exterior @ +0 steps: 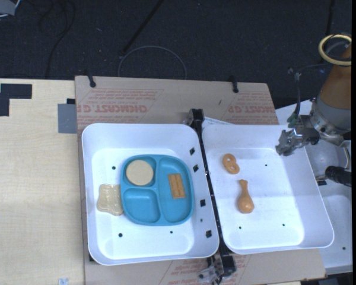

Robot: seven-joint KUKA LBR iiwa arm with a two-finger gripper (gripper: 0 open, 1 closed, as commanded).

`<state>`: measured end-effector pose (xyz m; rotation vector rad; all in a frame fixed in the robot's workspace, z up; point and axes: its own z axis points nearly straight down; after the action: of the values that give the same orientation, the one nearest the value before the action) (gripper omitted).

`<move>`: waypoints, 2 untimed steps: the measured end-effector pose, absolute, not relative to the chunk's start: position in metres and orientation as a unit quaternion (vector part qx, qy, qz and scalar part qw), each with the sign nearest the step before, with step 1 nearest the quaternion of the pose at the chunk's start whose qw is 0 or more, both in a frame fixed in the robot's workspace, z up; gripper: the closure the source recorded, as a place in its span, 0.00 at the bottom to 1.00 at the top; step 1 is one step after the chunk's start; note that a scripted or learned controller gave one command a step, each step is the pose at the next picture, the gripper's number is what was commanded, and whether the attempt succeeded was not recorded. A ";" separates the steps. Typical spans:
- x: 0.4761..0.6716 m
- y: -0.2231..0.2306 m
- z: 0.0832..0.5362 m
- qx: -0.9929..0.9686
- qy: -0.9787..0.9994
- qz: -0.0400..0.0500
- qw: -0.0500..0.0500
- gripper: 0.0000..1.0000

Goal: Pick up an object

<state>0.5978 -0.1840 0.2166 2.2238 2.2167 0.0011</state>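
In the right bin [273, 233] lie two brown food pieces: a small curled pretzel-like piece [229, 163] near the back left, and a drumstick-shaped piece [244, 198] below it. My gripper [289, 142] hangs over the bin's back right corner, well to the right of both pieces and apart from them. Nothing shows between its tips. The left bin [107, 138] holds a blue divided tray [143, 209] with a round tan patty [139, 172] and a brown wafer [177, 186] in its compartments. A pale yellow piece [110, 199] rests against the tray's left side.
A black divider [203, 177] runs between the two bins. Both bins rest on a cardboard sheet [166, 100]. The arm's grey body with its orange band [339, 82] stands at the right edge, with cables near it.
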 end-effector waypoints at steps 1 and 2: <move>0.592 -0.183 0.277 0.706 0.708 0.001 0.002 1.00; 0.592 -0.128 0.259 0.706 0.708 -0.001 -0.002 1.00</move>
<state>0.5920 -0.1283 0.2589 2.2203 2.2286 -0.0019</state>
